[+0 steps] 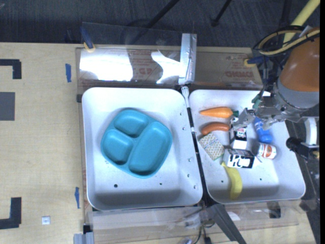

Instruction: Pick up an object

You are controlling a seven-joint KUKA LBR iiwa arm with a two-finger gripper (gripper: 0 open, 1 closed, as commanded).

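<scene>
a grey arm (299,85) with an orange band is reaching in over the right bin (284,187) from its right edge, the gripper (242,136) hanging low above the clutter near the bin's middle. whether the fingers are open or closed cannot be told; black and white parts of the head are blocking them, and nothing is showing plainly between them. judging by this, no object is lifted yet and the pick is still to be made.

the candidates are all lying in the right bin: a carrot (217,113) near the far left corner, a sausage (215,128) just beside it, a patterned packet (212,146) toward the left edge, a banana (234,181) near the front edge, a blue bottle (264,134) and a red-and-white can (267,151) toward the right. the packet and banana are lying closest to the gripper.

in the left bin (101,187), a blue divided plate (136,142) is sitting at the middle, well apart from the arm. both bins are resting side by side on the surface (35,136).
</scene>
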